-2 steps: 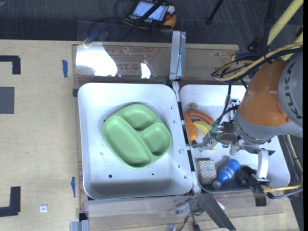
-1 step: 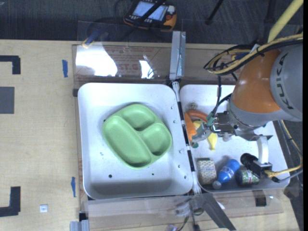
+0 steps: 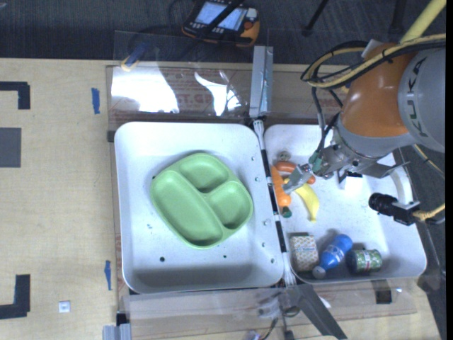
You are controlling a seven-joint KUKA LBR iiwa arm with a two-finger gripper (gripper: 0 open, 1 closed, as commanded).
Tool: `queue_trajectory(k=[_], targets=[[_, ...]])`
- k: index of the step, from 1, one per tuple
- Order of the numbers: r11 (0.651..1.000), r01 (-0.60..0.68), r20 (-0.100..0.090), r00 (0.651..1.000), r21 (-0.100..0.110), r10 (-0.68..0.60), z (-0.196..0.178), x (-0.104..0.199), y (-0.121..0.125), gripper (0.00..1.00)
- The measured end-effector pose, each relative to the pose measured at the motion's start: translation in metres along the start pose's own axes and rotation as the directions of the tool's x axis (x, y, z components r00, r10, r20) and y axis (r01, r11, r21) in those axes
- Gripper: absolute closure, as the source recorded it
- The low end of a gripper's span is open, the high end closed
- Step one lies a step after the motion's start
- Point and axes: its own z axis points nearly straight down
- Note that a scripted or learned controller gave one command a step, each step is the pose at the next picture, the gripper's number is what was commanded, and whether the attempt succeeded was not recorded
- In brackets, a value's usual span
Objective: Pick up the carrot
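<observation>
The carrot (image 3: 283,195) is orange and lies along the left wall of the right bin (image 3: 403,225), its green end pointing toward the front. My gripper (image 3: 300,177) reaches in from the right, low over the carrot's upper part and just above a yellow banana (image 3: 308,201). The gripper's tip overlaps the carrot there. A second orange-red piece (image 3: 284,166) lies right behind the gripper tip.
In the right bin's front part stand a patterned box (image 3: 303,251), a blue bottle (image 3: 333,252) and a green can (image 3: 365,261). The left bin (image 3: 141,154) holds a green divided plate (image 3: 202,198). A black cable end (image 3: 386,205) hangs right of the gripper.
</observation>
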Motion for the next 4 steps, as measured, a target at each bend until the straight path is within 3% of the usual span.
queue_trajectory(k=[1,2,3,4], targets=[[0.999,-0.051,-0.002,0.999,0.004,0.051,0.000,0.054,-0.030,0.00],[0.995,-0.099,-0.003,0.995,0.005,0.099,0.000,0.056,-0.033,0.00],[0.884,-0.467,-0.001,0.884,0.008,0.467,0.001,0.038,-0.069,0.00],[0.956,-0.292,0.000,0.956,0.002,0.292,0.000,0.007,-0.054,0.00]])
